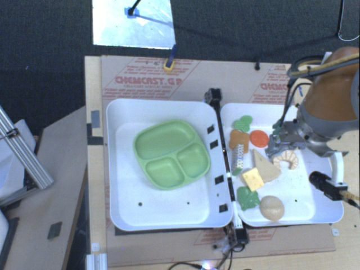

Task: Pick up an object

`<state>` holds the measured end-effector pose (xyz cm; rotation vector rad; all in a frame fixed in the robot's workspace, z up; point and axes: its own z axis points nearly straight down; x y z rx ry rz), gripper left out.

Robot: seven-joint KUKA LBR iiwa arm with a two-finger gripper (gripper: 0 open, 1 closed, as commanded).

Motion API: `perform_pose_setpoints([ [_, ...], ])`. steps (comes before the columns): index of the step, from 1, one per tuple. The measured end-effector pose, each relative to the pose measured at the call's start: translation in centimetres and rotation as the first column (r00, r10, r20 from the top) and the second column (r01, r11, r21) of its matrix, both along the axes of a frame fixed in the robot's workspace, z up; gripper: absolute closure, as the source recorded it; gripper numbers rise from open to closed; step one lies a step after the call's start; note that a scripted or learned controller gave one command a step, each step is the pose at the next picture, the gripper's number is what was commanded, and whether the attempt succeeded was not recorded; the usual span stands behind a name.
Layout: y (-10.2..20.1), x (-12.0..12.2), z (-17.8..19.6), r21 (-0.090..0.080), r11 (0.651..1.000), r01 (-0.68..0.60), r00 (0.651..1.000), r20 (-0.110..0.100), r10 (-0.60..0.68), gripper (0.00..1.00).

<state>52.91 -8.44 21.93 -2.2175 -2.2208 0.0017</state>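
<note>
so the counter (140, 72) is a brown board with red lettering, and two shallow white bins sit on it side by side. the left bin (121, 167) has a big light green divided plate (170, 153) sitting in the middle, three compartments, turned a bit at an angle. the right bin (320, 207) is where all the toy food is piled up, mostly along its left half. the arm (334, 94) comes in from the right, orange band up top and grey below, and its claw (279, 146) is down low in the right bin, just beside a croissant looking thing (288, 160) and an orange-red round piece (259, 138) (honestly can't tell if the claw is released or clenched, it's too dark and blurry down there). going down in size: a beige round ball (272, 207) near the front, a pale wedge (266, 167) in the middle, a yellow cheese block (252, 179) touching the wedge, a green leafy piece (247, 197) below that, another green piece (243, 122) at the back, and a small brown bit (238, 139) next to it.
</note>
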Motion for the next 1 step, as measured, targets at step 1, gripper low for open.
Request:
perform_pose_setpoints([
  [1,1.02,0.57,1.51,-0.002,1.0,-0.004,1.0,0.006,0.004,1.0],
])
